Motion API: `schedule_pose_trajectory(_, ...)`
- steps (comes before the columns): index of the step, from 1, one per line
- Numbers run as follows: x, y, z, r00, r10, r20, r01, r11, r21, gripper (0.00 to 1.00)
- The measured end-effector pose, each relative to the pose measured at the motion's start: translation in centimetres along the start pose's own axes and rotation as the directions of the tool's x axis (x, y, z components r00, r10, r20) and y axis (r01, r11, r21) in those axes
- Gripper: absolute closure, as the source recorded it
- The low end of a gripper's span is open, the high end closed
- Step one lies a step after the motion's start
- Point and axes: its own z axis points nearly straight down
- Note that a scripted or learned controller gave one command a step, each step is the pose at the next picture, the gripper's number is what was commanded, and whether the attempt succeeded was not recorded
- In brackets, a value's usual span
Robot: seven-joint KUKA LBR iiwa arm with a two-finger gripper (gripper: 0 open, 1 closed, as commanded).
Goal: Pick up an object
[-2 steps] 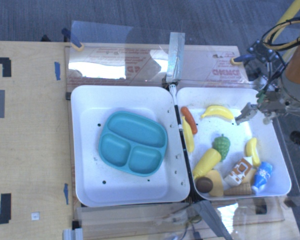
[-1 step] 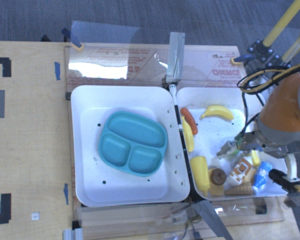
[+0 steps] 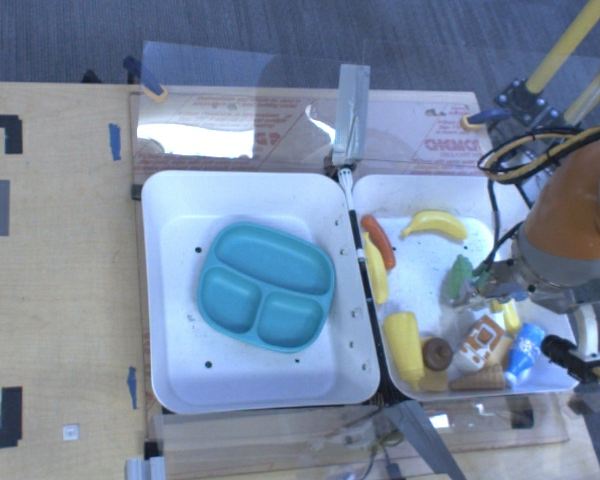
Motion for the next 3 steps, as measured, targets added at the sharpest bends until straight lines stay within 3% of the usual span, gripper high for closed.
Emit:
schedule_pose_trajectory(1, 8.5, 6.2, -8.2, 0.993, -0.120, -0.002, 0.120, 0.993, -0.003, 1.00)
schedule_pose_trajectory(2, 15.1, 5.6, -10.6, 0.991, 0.131, -0.002, -0.131, 0.991, 0.002, 1.00)
schedule_pose_trajectory(3, 7.9, 2.5, -12.3, 0.999, 0.036, 0.000, -0.036, 0.999, 0.005, 1.00)
